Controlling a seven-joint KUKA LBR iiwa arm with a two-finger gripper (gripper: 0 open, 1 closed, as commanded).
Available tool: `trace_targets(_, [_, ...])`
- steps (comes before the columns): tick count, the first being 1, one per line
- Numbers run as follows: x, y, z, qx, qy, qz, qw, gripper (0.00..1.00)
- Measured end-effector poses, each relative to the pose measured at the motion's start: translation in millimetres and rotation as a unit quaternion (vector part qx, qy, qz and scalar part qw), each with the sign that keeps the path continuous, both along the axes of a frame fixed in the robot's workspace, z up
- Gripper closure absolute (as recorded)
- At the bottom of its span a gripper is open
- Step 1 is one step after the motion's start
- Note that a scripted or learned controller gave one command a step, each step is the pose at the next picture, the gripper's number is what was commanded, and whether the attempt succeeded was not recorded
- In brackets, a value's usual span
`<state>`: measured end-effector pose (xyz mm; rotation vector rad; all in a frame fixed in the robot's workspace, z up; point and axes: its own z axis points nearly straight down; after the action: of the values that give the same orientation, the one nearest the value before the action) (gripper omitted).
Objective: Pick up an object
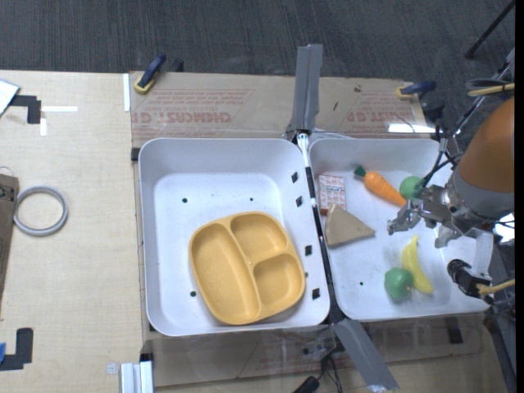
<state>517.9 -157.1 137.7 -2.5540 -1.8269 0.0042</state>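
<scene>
Gripper (419, 223) hangs over right bin (360, 297), fingers spread, nothing between them. Banana (416, 267) lies just below fingertips, green ball (399, 282) touching its left side. Carrot (382, 186) up-left of gripper, tan wedge (347, 228) farther left. Yellow divided plate (246, 266) in left bin (164, 170).

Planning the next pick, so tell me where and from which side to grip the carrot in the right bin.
Grip the carrot across its orange body near the middle, coming straight down from above. It lies flat on the right bin floor, slanting from its green top at upper left toward lower right, so the hand should close across that line. A green piece sits near its thick end.
</scene>
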Motion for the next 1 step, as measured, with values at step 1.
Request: trace_targets(1, [-41.6,-8.2,-48.2,0.0008,0.001,-0.016,0.9999,0.0])
